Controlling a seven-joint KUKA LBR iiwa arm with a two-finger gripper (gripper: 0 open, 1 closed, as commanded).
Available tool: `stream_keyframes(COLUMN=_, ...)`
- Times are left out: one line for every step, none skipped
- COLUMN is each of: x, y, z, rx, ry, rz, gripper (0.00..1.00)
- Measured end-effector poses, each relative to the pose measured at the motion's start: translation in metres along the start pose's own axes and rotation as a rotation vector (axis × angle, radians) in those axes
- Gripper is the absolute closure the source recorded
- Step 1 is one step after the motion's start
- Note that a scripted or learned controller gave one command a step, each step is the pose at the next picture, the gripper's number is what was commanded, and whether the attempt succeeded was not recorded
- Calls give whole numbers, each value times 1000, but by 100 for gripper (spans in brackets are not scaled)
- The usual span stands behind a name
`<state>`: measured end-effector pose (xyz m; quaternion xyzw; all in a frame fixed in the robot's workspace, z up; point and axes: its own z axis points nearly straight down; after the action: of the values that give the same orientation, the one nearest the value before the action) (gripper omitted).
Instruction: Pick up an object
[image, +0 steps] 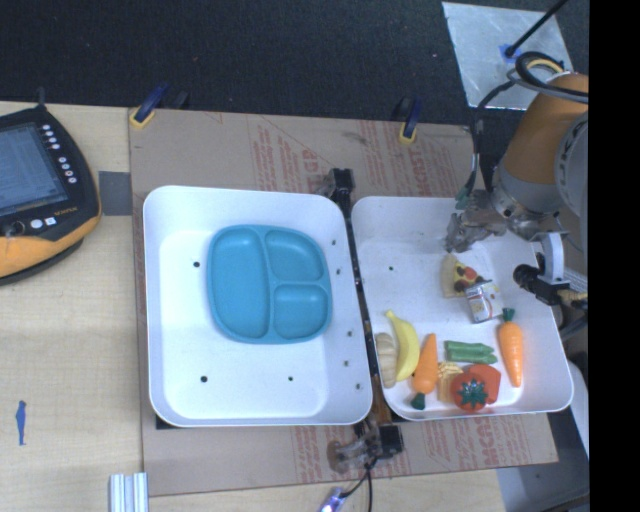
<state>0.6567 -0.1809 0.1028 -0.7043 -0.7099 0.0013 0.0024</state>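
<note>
My gripper (468, 236) hangs over the back of the right bin (400, 232), just behind a pizza slice (458, 274). Nothing shows between its fingers. A small grey can (480, 301) lies beside the pizza slice. Along the bin's front lie a banana (404, 343), two carrots (426, 364) (511, 348), a green pepper (470, 351), a red tomato (478, 387) and a beige piece (385, 352).
The left bin (170, 300) holds a blue divided plate (268, 282). A tablet-like pendant (35, 190) rests on the bench at the far left. Clamps (148, 105) (407, 118) hold the cardboard sheet at the back.
</note>
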Motion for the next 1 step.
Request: stream_keyframes(x=0, y=0, z=0, rx=0, ry=0, rz=-1, gripper=0)
